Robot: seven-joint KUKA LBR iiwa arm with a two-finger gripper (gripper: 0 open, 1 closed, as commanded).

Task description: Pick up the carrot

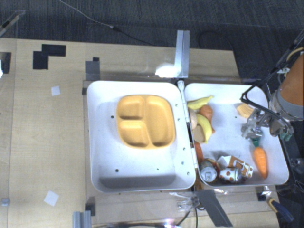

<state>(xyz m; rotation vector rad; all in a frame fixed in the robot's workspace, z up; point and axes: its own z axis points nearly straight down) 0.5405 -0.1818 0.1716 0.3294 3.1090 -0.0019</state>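
Note:
The carrot [260, 162] is orange with a small green top. It lies on the floor of the right bin [228, 141], near the bin's right wall, green end pointing up the view. My gripper [253, 128] hangs over the right bin just above and to the left of the carrot's green end. Nothing shows held in it. The grey arm with its orange band [292, 82] comes in from the right edge.
The right bin also holds two bananas [200, 102], a brownish fruit [205, 112], a red item [198, 151], a tin can [209, 175], crumpled packets [233, 167] and a yellow wedge [244, 110]. A yellow divided plate [145, 120] sits in the left bin [102, 141].

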